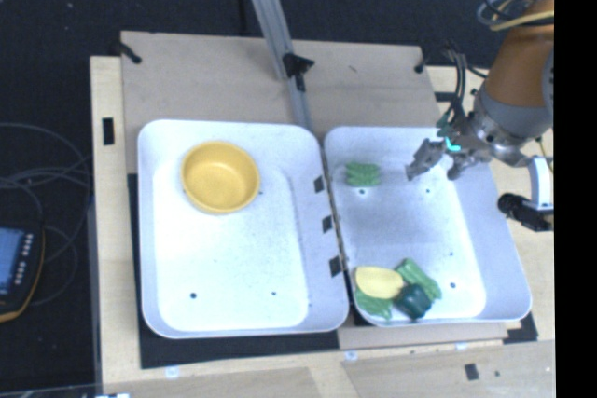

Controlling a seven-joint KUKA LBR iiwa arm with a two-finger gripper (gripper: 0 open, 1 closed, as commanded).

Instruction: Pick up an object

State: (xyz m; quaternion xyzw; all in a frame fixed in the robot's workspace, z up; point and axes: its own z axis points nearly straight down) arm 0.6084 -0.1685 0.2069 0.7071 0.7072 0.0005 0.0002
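Note:
My gripper (437,165) hangs over the upper right part of the right bin (466,228), its two fingers spread apart with nothing between them. A small green object (362,173) lies in that bin's upper left, to the left of the gripper and apart from it. At the bin's near edge sit a yellow object (375,281), a light green piece (416,276) and a dark green piece (413,301), clustered together and well below the gripper.
The left bin (233,275) holds a yellow bowl (220,176) in its upper left. A grey metal bar (266,5) slants down from the top to the gap between the bins. A black divider with clips (328,219) separates the bins.

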